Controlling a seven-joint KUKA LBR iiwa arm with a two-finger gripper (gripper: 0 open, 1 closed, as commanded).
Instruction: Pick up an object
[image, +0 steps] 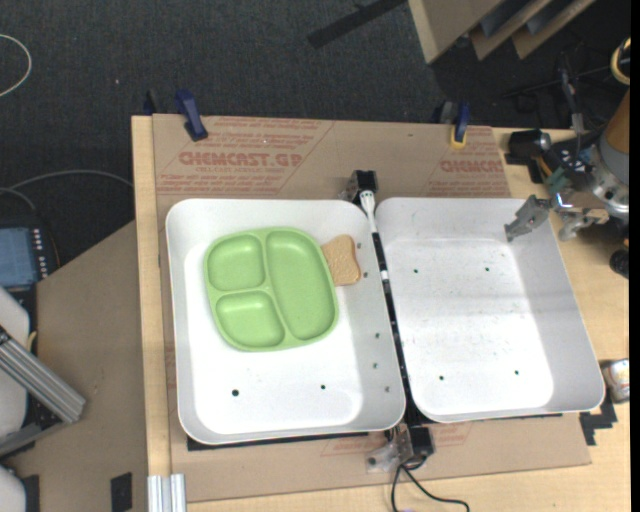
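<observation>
Two white bins sit side by side on the brown worktop (150, 300). The left bin (200, 390) holds a green plate (270, 288) with three sections. The plate lies flat in the upper half of the bin. A small tan thing that looks like a cracker (342, 260) lies just beside the plate's right edge, touching it or almost touching it, near the bin's right wall.

The right bin (480, 320) has little dark dots on its floor.

The end effector (523, 220) is at the top right corner of the right bin, up near the rim. It is well apart from the plate and the cracker. A grey piece pokes down and left over the bin. It is too small and blurry to tell how it is set, and there is nothing in its grip that I can make out.

Two blue clamps (190, 115) pinch the far edge of the worktop.
</observation>
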